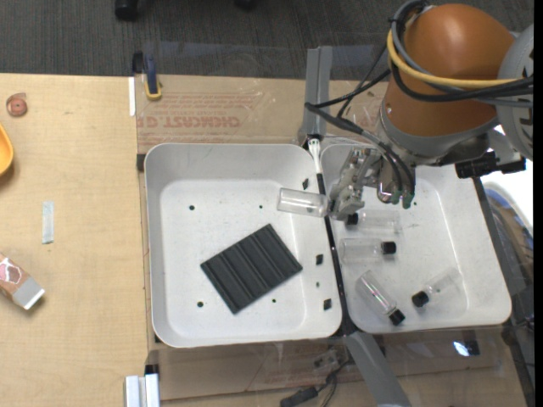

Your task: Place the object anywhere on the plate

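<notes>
A clear plastic tube (301,202) lies with its long axis nearly level across the view, one end pointing into the left bin (170,176) and the other end at the gripper (346,200), just over the ridge where the two bins meet. The gripper's near fingertips seem to close on the tube's right end, so the tube looks held, raised a little above the bin floor (its transparency makes the exact contact hard to read).

The left bin holds the plate (251,267), a dark, ribbed, rectangular slab lying flat and turned at a slant, its long axis running from lower left to upper right. The tube is apart from the plate, above its upper right corner in the view.

The right bin (475,303) holds several more clear tubes with black caps: one (377,248) lying just below the gripper, one (379,298) slanting toward the bin's near edge, and one (433,292) further right. The arm (445,66), with its orange band, hangs over the far part of the right bin.
</notes>
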Available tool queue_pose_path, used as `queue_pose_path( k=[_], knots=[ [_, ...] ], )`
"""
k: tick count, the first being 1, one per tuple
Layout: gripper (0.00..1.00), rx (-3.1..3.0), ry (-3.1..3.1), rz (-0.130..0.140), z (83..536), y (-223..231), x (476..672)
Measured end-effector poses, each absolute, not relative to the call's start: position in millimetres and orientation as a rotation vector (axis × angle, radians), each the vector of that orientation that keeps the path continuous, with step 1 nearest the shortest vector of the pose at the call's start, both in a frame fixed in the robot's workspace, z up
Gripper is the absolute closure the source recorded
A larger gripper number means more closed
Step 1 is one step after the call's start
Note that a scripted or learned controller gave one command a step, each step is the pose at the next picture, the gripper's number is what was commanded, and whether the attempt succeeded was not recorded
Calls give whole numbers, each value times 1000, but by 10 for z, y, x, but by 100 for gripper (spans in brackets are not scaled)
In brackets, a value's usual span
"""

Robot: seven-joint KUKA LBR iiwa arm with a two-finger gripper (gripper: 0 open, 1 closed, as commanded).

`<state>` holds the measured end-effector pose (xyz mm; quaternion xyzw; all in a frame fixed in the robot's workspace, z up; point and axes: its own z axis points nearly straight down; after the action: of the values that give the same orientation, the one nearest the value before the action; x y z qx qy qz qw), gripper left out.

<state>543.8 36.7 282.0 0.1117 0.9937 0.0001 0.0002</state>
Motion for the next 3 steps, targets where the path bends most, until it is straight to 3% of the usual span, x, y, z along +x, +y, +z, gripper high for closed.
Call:
queue_pose_path(
  k=[1, 2, 3],
  knots=[
    [100, -484, 3101, 2, 3009, 230, 5141],
    [100, -373, 3117, 2, 3092, 1158, 5506],
    [100, -287, 3127, 1, 2466, 610, 5305]
  ],
)
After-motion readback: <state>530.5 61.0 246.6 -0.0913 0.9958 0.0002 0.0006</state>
